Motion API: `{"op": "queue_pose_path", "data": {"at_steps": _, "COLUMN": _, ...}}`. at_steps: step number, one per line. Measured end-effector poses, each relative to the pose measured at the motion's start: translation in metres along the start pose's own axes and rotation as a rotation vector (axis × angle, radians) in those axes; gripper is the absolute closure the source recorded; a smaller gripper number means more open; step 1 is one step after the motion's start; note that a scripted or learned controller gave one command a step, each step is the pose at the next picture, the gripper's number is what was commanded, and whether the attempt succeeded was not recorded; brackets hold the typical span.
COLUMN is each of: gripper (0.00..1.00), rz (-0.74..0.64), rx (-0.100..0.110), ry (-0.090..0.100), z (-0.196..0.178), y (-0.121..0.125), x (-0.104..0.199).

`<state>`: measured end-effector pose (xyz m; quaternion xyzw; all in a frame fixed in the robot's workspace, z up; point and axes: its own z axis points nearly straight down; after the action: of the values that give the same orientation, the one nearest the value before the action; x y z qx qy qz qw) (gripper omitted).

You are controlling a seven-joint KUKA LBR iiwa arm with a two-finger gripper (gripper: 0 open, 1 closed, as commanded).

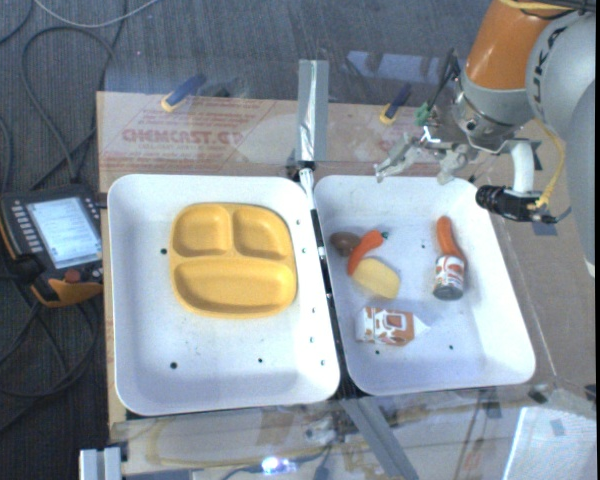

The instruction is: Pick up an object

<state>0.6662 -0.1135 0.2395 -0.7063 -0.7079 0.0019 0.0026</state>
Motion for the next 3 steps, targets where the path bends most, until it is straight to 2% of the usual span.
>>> {"op": "queue_pose_path", "data": {"at_steps": 1, "gripper": 0.0, "rz": -0.066, "rx": 0.001, "ry": -0.001, "z": 0.074, "y": -0.043, "x": -0.029}}
{"op": "queue_pose_path", "data": {"at_steps": 2, "gripper": 0.0, "rz": 0.029, "rx": -0.003, "ry": 0.003, "z": 0.146, "y": -0.046, "x": -0.093}}
{"op": "queue_pose_path", "data": {"at_steps": 3, "gripper": 1.0, "rz": 0.028, "rx": 0.001, "ry": 0.005, "z": 0.14, "y": -0.045, "x": -0.091}}
